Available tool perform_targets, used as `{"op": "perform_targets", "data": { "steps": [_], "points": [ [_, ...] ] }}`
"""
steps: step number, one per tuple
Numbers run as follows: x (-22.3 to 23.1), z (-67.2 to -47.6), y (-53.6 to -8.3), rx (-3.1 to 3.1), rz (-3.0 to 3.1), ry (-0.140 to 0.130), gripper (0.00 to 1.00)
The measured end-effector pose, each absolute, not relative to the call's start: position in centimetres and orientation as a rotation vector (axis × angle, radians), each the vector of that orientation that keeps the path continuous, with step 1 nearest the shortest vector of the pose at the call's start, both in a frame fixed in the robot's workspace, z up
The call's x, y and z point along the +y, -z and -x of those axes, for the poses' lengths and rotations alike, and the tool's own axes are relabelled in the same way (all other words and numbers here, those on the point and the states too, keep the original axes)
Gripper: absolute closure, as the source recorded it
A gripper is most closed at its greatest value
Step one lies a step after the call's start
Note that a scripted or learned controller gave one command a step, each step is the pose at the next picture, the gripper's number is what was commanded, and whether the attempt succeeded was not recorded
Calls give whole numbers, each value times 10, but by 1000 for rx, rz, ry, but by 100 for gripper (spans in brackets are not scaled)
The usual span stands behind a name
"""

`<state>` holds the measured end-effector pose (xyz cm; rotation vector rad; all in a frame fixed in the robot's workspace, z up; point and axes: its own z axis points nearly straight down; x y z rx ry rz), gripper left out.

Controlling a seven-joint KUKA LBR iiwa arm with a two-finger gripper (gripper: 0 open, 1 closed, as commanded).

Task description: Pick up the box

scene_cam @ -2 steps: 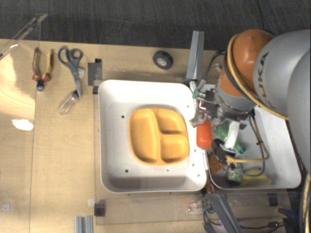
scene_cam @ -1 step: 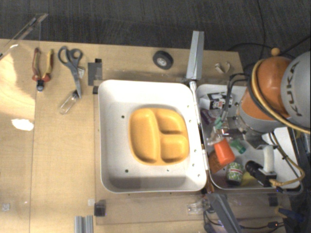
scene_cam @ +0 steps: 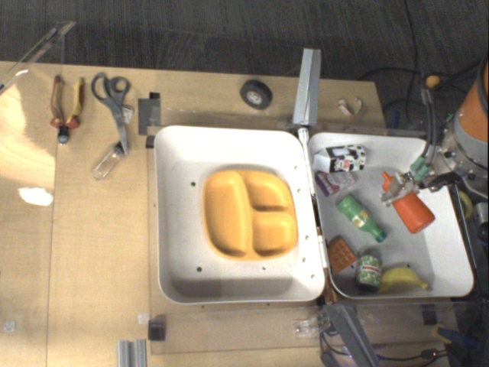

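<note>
**Tool hangs over the right bin, box waits at the far rim**

Nearest the camera, along the right bin's front wall: one yellow banana, curved and smooth, beside one small round can with a green and red label. Just left of them, one flat brown waffle-patterned bar leans against the bin's left wall. Moving up, one glossy green plastic bottle lies on its side, slanted. To its right, one orange carrot-shaped piece, stubby and matte. Over in the left bin, smooth white plastic with rounded corners, sits one yellow sectioned tray, three compartments, soft-edged. Above the carrot, the tool reaches in from the right, thin metal with teal and red bits at its tip; whether its fingers are apart or closed, I cannot tell, and nothing shows between them. Farther back, the box, one small carton printed black and white, lies near the right bin's far left corner, a purple wrapper just in front. On the wooden worktop beyond: one roll of black tape, one pair of scissors, one pair of red-handled pliers.
</note>
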<state>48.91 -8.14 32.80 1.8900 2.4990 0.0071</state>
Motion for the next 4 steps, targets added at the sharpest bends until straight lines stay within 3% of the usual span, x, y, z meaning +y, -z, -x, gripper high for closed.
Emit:
{"op": "perform_targets", "data": {
  "steps": [1, 2, 3, 4],
  "points": [
    [-48, -488, -234, 1998, -2421, -4, 100],
    [-16, -489, -293, 2471, -1932, -7, 100],
    [-8, -488, -184, 2767, -1484, -3, 100],
    [43, -501, -234, 2625, -1717, -7, 100]
  ]
}}
